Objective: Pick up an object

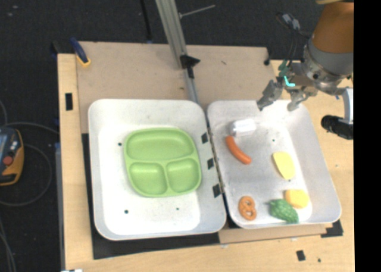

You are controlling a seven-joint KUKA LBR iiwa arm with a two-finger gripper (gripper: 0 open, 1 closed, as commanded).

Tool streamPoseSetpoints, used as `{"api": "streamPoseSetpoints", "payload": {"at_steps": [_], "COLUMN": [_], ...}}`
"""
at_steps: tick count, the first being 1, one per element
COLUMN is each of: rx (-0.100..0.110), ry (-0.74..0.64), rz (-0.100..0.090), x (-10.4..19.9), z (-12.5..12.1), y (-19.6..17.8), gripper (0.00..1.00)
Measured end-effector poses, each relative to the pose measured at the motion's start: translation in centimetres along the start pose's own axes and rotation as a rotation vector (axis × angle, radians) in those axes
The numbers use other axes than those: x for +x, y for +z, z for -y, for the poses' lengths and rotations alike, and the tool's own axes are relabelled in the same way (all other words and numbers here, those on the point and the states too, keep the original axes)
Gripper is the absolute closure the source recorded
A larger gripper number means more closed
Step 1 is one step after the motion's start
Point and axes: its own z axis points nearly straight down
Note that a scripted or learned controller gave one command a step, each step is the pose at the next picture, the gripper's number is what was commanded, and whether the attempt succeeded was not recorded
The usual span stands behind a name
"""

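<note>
My hand (281,99) hangs over the far edge of the right bin (315,146), fingers spread apart, nothing between them. Nearest candidate: the small white block (243,126), just beside the orange carrot (238,149). The block looks light, rigid, probably smooth — grip across its short sides. The carrot seems stiff plastic, rounded, likely to roll — take it mid-length. The yellow pieces (284,165) and green toy (283,210) lie nearer the front.

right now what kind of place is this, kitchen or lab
Likely a robot lab test bench, not a kitchen: two white bins on a board, toy food like the orange carrot, and a gripper overhead.
</note>
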Motion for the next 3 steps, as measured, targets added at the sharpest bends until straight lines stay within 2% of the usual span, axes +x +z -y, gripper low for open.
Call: {"api": "streamPoseSetpoints", "payload": {"at_steps": [1,2,3], "rx": [-0.002,0.004,0.002], "ry": [0.000,0.001,0.002], "rz": [0.000,0.002,0.002], "x": [0.0,-0.6,-1.0], "z": [0.0,0.5,0.4], "y": [-0.1,6.0,10.2], "gripper": [0.00,0.00,0.00]}}
